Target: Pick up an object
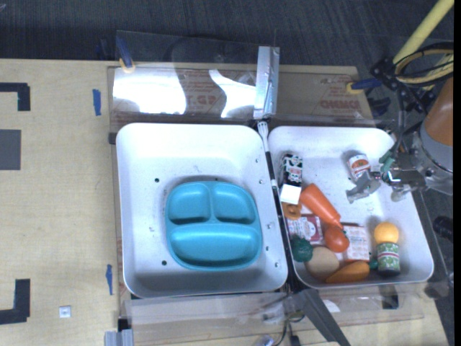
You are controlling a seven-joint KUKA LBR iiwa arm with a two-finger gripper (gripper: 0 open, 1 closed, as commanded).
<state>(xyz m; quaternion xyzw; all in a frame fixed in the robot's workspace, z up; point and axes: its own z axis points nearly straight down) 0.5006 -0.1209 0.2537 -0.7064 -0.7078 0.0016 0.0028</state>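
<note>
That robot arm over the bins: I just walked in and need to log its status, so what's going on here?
The arm reaches in from the right, its gripper low over the right bin, near a small can. Nothing shows between the jaws. The toy food, including a carrot and a small bottle, lies in that bin. The left bin holds a blue divided tray.
</note>
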